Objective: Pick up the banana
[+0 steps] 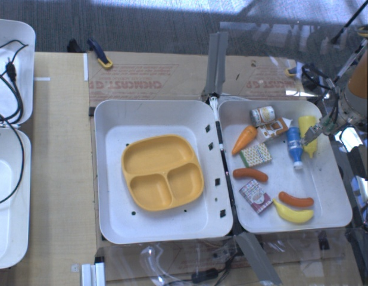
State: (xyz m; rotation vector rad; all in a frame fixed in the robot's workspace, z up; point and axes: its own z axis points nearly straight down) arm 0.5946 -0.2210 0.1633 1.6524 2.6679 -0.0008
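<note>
The yellow tray [162, 173] sits in the left bin [106, 159]. The banana [293, 213] lies at the right bin's [333, 219] near edge, beside a sausage [296, 200]. The end effector [318, 131] hovers far-right; its opening I cannot tell. Approach step: next, descend over the banana.

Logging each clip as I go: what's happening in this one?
The arm's gripper is at the far right of the right bin, near a yellow item and a blue bottle. The banana it should pick up lies untouched at the bin's near edge, beside a sausage. A carrot, a can and small packets share that bin. The left bin holds a yellow divided plate.
</note>
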